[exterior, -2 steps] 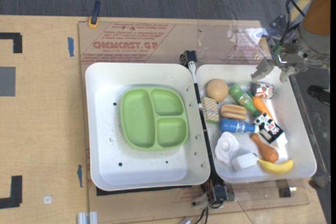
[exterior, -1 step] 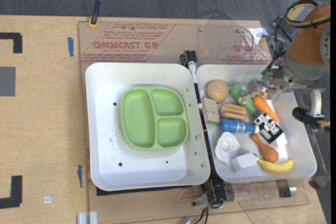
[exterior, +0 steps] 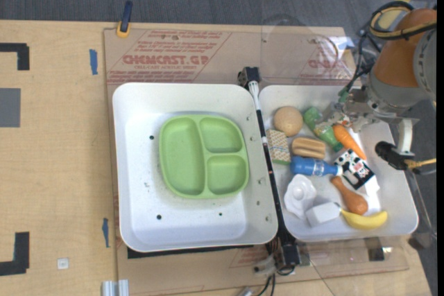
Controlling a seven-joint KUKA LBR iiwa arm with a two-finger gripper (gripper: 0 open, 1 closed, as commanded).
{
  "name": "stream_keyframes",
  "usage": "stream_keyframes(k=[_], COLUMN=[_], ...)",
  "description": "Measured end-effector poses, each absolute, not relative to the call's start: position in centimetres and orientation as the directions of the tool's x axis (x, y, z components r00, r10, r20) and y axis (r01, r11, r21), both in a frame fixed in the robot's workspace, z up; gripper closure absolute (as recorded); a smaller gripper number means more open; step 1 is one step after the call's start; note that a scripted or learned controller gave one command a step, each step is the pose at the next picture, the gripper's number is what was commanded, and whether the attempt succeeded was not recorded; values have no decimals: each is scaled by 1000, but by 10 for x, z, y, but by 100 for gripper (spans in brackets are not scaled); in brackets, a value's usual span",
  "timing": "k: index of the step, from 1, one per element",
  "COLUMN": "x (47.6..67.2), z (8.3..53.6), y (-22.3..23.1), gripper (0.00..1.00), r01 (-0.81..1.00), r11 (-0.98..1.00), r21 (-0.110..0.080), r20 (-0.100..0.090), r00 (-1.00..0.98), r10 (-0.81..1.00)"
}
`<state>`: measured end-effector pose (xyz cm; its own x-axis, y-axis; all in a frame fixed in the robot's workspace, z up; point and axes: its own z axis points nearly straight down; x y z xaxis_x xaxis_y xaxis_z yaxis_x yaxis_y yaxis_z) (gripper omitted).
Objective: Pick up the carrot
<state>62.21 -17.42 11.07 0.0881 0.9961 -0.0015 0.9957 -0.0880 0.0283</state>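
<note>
The carrot (exterior: 348, 140) is a short orange piece lying at a slant in the right bin (exterior: 402, 204), with a green item (exterior: 320, 123) at its upper left. My gripper (exterior: 352, 111) hangs over the bin's far right part, right above the carrot's upper end. The grey wrist hides where they meet, so whether they touch is unclear. The carrot rests low among the other items.
Crowded around the carrot are a tan round bun (exterior: 288, 120), a hot dog bun (exterior: 309, 147), a blue item (exterior: 312, 167), a black-and-white cube (exterior: 354, 168), a drumstick (exterior: 349, 197), a banana (exterior: 365, 220) and white pieces (exterior: 302, 193). The left bin (exterior: 132, 149) holds a green divided plate (exterior: 204, 156).
</note>
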Motion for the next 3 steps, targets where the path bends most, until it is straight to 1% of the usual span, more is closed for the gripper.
stream_keyframes(k=[1,2,3], x=[619,616,618], z=[113,88,101], y=[-194,-191,-194], gripper=[0,0,100], r01=[941,896,897], r11=[-333,-445,-441], r21=[64,4,12], r20=[13,4,-2], r00=[333,445,441], r10=[943,896,897])
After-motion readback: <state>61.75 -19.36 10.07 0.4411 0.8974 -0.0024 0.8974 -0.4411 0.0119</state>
